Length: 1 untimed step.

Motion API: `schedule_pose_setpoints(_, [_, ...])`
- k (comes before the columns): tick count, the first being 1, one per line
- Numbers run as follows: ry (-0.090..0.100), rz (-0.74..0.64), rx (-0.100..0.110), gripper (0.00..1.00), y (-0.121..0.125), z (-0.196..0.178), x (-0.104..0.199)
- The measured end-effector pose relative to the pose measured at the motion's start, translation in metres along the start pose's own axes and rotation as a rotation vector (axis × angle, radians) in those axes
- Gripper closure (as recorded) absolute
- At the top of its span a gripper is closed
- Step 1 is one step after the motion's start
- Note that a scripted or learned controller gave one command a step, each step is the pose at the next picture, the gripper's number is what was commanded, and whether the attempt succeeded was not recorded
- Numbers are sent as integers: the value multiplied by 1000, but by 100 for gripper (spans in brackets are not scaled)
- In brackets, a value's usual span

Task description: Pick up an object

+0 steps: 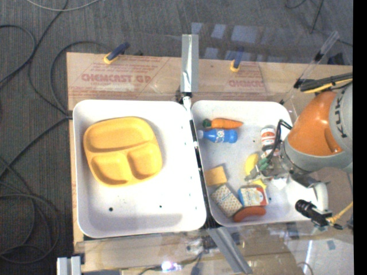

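Banana (251,164), yellow, lies in the right bin (241,109) just beside the hand (265,166); whether the hand is open or closed cannot be told. Good practice: descend centred over one object, clear of neighbouring soda can (268,136).

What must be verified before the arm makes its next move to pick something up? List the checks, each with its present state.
1. Gripper sits over the right bin, where the objects lie: ok.
2. Fingers open and ready: cannot tell, the wrist hides them.
3. Something already held: cannot tell.
4. A target stands apart from its neighbours: ok for the carrot and blue bottle near the far wall; not ok for the patterned block and red-rimmed item, which are crowded together.
5. Yellow item by the gripper is free to grasp: cannot tell, the arm partly covers it.
6. Left bin holds the yellow divided tray, out of the way: ok.
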State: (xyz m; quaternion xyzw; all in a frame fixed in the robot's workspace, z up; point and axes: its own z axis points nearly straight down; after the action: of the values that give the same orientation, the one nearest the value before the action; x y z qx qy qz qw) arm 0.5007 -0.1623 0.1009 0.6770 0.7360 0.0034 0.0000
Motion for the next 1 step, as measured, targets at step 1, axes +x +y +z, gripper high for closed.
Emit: schedule_pose_setpoints(1, [-15, 33, -11, 100, -7, 11, 43])
